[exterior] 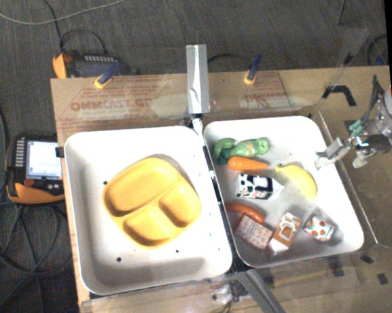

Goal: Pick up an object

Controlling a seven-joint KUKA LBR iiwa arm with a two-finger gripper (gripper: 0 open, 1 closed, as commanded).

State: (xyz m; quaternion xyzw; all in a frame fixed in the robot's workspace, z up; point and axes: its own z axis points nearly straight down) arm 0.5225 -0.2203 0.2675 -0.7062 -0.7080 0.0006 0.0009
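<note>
Objects for picking lie in the right bin (330,175): a green toy (243,146) at its 11 o'clock corner, an orange carrot (248,163) touching it just below, a black-and-white carton (254,186) near the middle, a yellow banana-like piece (300,179) just beside it at 3 o'clock, a red sausage (247,211) toward 7 o'clock, and three small printed boxes (285,230) along the 6 o'clock edge. They sit close together, several touching, so each is crowded by its neighbours. The hand (349,148) hangs at the bin's 3 o'clock rim, above the wall and apart from every piece; whether it is spread or pressed together cannot be told, and nothing is seen in it. The left bin (82,217) carries a yellow divided plate (152,200) near its centre. Both bins rest on a worktop (110,105) with a clear panel clamped along its 12 o'clock edge.
</note>
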